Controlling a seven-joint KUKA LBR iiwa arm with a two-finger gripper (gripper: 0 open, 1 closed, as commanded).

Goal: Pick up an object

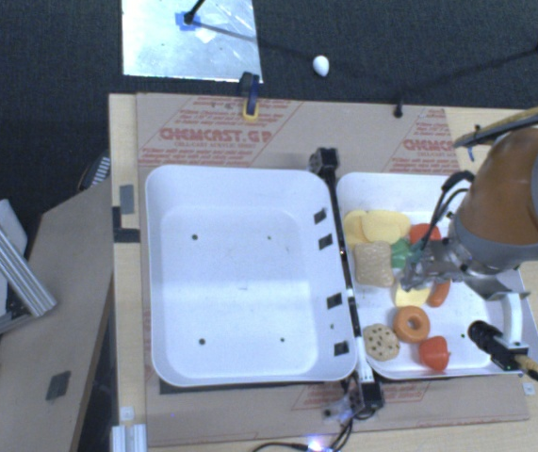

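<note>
Two bins (170,252) abut; claw (415,273) mid-right.

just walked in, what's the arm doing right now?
The KUKA arm reaches in from the right over the right bin, its hand down among the toy food near the green piece and the tan block. I can't tell from this view whether it has gripped anything. The donut, cookie, red piece and yellow pieces lie loose in that bin. The left bin sits beside it.
</note>
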